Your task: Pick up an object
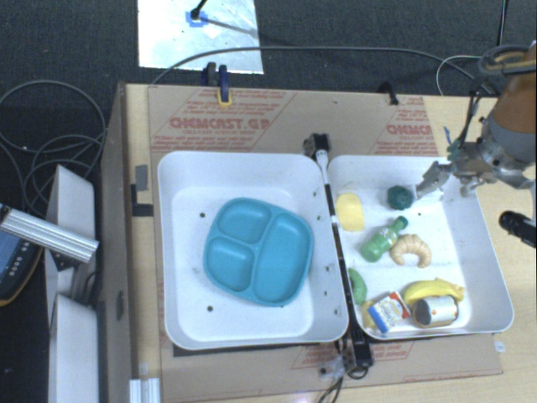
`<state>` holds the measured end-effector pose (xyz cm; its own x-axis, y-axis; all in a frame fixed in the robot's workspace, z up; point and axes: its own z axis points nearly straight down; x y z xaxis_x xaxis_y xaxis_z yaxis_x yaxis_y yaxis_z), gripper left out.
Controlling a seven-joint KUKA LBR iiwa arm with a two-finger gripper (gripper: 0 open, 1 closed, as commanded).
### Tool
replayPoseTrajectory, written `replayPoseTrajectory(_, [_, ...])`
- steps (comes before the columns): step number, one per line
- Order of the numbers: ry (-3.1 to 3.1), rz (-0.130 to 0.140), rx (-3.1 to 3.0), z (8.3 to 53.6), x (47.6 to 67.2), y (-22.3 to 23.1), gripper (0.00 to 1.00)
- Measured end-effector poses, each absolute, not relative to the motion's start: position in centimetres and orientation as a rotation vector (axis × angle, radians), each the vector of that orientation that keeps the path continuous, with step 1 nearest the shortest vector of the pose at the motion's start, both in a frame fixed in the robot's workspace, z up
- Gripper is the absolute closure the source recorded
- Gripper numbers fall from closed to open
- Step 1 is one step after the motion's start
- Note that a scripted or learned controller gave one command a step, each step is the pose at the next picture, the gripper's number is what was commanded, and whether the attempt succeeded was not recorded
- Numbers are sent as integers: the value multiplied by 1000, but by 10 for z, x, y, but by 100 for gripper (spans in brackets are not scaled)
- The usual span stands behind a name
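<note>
The robot's claw [451, 181] hovers with fingers spread wide and nothing between them over the right bin [487, 250], just beside a dark green ball [400, 196]. A blue 3-compartment plate [257, 251] fills the left bin [180, 225].

A light blue divided plate [258, 251] is seen in the left white bin [180, 183]. In the right white bin [491, 267], a pale yellow block [350, 211], a dark green ball [400, 196], a green bottle [383, 240], a tan croissant [410, 248] and a yellow banana [432, 290] are seen.
</note>
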<state>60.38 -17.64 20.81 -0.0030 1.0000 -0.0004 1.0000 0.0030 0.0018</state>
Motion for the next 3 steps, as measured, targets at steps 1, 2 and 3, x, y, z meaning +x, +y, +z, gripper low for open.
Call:
replayPoseTrajectory(1, [2228, -1, 2219, 88, 625, -156, 0])
replayPoseTrajectory(2, [2232, -51, 2259, 81, 658, -148, 0])
replayPoseTrajectory(3, [2261, -32, 2268, 80, 660, -167, 0])
